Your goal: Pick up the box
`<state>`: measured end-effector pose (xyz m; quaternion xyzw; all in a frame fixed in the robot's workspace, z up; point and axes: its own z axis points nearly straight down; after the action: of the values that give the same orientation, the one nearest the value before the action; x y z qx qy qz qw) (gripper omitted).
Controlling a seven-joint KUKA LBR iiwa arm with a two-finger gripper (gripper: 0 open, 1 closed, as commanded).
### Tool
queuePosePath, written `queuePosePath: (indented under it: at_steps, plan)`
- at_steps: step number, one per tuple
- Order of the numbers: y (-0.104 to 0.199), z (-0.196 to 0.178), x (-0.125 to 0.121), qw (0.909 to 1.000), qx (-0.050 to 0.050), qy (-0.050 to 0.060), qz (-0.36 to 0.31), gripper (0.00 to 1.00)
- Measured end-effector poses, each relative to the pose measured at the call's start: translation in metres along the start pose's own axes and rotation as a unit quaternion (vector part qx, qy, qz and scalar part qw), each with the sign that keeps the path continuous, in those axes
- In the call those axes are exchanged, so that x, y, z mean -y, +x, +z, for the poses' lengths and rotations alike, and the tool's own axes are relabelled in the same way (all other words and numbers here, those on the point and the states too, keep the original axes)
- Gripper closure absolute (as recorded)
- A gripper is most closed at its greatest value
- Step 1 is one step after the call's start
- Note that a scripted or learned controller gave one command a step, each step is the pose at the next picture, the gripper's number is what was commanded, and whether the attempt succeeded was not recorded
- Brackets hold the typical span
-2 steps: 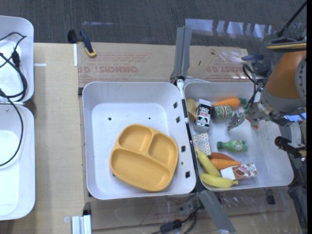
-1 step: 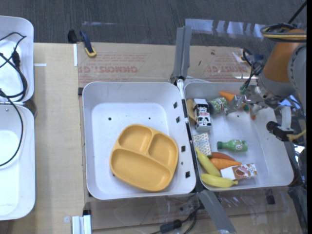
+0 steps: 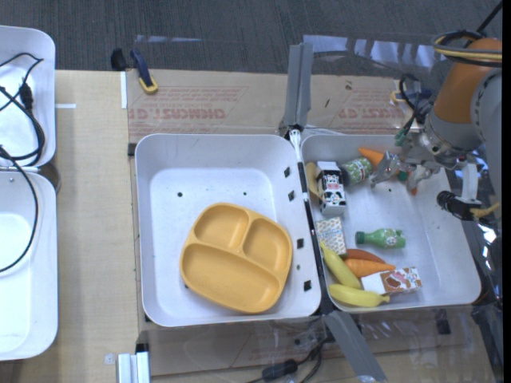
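A small black-and-white box (image 3: 331,187) lies flat, its long side running up the view, just left of the gripper (image 3: 397,171) and apart from it. A red-and-white box (image 3: 397,280) lies on its side, slightly tilted, well below the gripper toward the camera

The left white bin (image 3: 152,214) holds a yellow divided plate (image 3: 236,256) with three compartments, lying toward its lower middle. The right white bin (image 3: 447,246) sits just beside it, the two rims touching. In it, a small green bottle (image 3: 381,237) lies on its side near the middle. Another green bottle (image 3: 356,170) lies near the far wall, with a carrot (image 3: 370,155) just behind it. Two bananas (image 3: 348,281) lie at the near left corner, and a second carrot (image 3: 364,261) lies beside them. On the tabletop (image 3: 88,214), a blue-and-yellow clamp (image 3: 142,71) lies near the far edge.
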<state>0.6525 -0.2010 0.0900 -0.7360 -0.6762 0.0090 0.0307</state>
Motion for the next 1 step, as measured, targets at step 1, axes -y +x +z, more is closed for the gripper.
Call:
queuePosePath:
  at_steps: [1]
  plan:
    - [0.0457,0.0039,0.0703,0.9963,0.013,-0.029,0.080,0.00]
